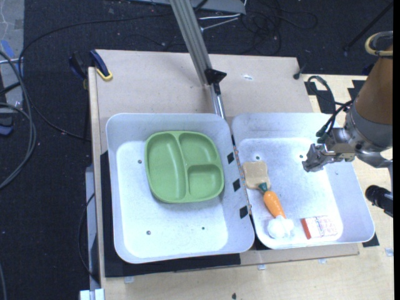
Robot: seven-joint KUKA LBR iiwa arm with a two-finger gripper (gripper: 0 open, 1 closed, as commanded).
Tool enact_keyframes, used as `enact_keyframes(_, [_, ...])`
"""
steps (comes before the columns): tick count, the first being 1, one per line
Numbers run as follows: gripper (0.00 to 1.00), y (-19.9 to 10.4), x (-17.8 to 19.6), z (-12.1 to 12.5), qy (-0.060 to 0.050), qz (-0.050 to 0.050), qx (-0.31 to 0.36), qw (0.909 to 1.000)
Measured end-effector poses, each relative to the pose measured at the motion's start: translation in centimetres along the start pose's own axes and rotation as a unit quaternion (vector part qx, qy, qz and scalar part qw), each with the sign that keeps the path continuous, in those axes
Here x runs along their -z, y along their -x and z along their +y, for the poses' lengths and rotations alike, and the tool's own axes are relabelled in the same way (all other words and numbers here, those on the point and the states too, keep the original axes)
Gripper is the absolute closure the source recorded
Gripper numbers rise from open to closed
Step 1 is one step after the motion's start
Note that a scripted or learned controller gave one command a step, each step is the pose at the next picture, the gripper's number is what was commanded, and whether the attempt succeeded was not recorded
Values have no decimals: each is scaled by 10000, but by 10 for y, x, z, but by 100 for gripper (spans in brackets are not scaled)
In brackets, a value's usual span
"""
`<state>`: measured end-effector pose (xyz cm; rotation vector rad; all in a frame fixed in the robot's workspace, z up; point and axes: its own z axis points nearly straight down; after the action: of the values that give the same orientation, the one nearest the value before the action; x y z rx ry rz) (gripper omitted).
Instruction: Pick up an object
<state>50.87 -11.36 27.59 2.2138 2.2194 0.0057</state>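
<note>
Dark speckled flooring (50, 167) strewn with black cables surrounds a pale wooden bench (156, 83), and a grey metal pole (190, 30) slants down from the far side to the seam between the two bins.

Over the right bin (350, 227), toward its far right part, hangs the gripper (312, 161), a dark, blocky metal piece at the end of the grey arm (375, 120), which carries a dull orange band above the wrist. Whether the gripper is spread or pressed together cannot be told, as its tip is a dark blur at this size. Nothing is seen pinched in it, and it hangs apart from the objects.

Those objects lie along the left and near side of the right bin, a shallow white tray with rounded corners and a faintly speckled floor. Nearest the gripper, to its left, a flat tan square piece (254, 174) lies by the bin's left wall. Just beside it on the near side sits an orange carrot-shaped toy (273, 204) with a small green top. A white, rounded, soft-looking lump (280, 228) touches the carrot's near end. To the right of that lies a small flat box (320, 227), white with red printing.

In the left bin (125, 230), equally white and shallow, rests a smooth green plastic divided plate (184, 166) with three compartments and rounded corners.
</note>
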Motion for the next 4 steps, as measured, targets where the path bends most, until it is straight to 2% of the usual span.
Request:
enact_keyframes(1, [100, 0, -2, 1, -33, 8, -3, 10000])
enact_keyframes(3, [100, -99, -33, 36, -40, 13, 21, 10000])
enact_keyframes(4, [100, -159, -37, 55, -28, 19, 29, 10000])
